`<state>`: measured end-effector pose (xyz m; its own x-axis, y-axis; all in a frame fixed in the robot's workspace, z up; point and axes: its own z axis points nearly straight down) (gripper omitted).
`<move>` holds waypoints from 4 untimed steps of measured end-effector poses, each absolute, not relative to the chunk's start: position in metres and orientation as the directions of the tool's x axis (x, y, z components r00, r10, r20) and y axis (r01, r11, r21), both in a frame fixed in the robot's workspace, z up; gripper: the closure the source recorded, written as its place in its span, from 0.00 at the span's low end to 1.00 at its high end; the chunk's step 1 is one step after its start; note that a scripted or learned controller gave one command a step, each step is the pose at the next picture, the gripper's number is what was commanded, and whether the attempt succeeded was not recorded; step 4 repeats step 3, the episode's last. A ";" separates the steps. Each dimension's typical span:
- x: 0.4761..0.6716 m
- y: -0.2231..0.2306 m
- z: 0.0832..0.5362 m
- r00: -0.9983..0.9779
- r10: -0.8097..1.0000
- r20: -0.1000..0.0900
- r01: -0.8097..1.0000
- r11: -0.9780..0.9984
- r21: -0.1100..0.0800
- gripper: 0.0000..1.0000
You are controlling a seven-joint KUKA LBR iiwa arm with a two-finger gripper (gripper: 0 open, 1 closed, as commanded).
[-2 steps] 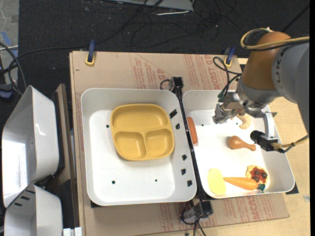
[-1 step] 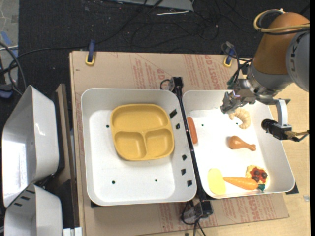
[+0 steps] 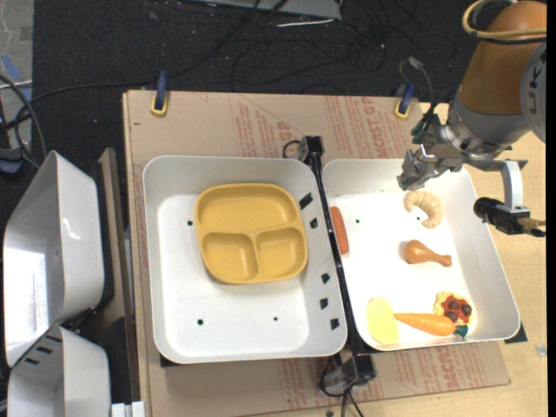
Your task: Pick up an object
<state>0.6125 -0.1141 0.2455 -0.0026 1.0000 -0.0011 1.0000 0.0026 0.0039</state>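
The right bin [image 3: 486,241] holds toy foods: a pale croissant [image 3: 425,207] near its back, a brown chicken drumstick [image 3: 425,254] in the middle, a red sausage [image 3: 340,231] by its left wall, and a yellow lemon slice [image 3: 380,320], an orange carrot [image 3: 425,323] and a small pizza piece [image 3: 455,307] along the front. My gripper [image 3: 415,174] hangs over the back of this bin, just above and left of the croissant. Nothing shows between its fingers.
The left bin [image 3: 165,259] carries a yellow divided plate [image 3: 252,233]. Two more white bins [image 3: 52,241] are stacked off the bench at left. Clamps [image 3: 159,102] and cables lie along the bench's far edge.
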 end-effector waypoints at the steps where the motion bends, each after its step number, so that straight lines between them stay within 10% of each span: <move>1: 0.605 -0.061 0.233 -0.007 1.000 0.001 1.000 0.007 -0.002 1.00; 4: 0.590 0.042 0.224 -0.007 1.000 0.001 1.000 0.007 -0.002 1.00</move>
